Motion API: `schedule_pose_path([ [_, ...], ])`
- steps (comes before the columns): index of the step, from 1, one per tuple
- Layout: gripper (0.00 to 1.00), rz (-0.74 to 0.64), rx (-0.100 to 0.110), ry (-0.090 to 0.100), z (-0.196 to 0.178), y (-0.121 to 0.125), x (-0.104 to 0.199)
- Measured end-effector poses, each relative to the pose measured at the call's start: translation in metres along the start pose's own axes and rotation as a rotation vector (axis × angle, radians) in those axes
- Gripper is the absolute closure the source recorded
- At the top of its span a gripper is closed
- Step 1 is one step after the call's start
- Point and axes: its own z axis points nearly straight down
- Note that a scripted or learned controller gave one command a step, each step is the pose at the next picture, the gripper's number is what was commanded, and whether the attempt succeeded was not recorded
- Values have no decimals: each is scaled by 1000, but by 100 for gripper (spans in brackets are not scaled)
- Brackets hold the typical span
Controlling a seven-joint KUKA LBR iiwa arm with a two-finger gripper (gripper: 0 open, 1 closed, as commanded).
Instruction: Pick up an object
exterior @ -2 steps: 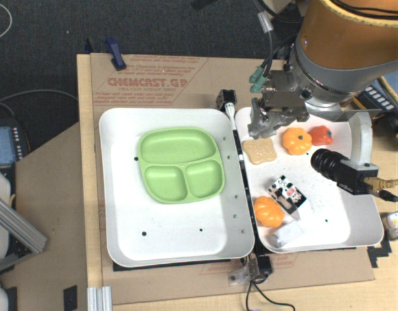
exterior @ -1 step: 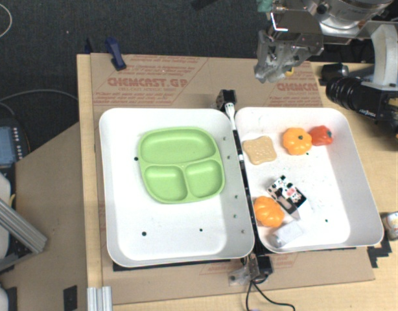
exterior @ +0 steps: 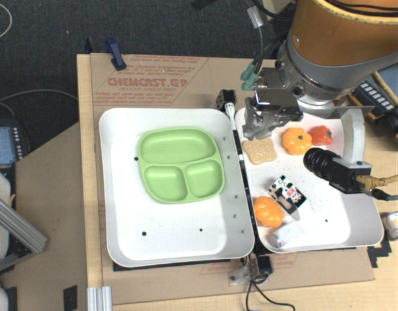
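Overhead view of the bench. The gripper (exterior: 253,130) is hanging low over the far-left corner of the right bin (exterior: 358,229), its tip just beside the far edge of a tan square piece (exterior: 260,151), which is lying flat on the bin floor. Whether the claw is wide or narrow cannot be told, as the wrist is covering it from above. To the right of the tan square a small orange pumpkin (exterior: 296,141) is sitting next to a red item (exterior: 321,135). Nearer the camera, a black-and-white block (exterior: 286,194) is lying tilted beside an orange ball (exterior: 268,211) at the bin's left wall. The left bin (exterior: 121,229) is holding a green divided plate (exterior: 181,164) with three compartments. Both bins are resting on a cardboard sheet (exterior: 153,76).
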Motion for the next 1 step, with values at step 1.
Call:
schedule_pose_path([
  [1, 100, -1, 5, -2, 212, 31, 17],
])
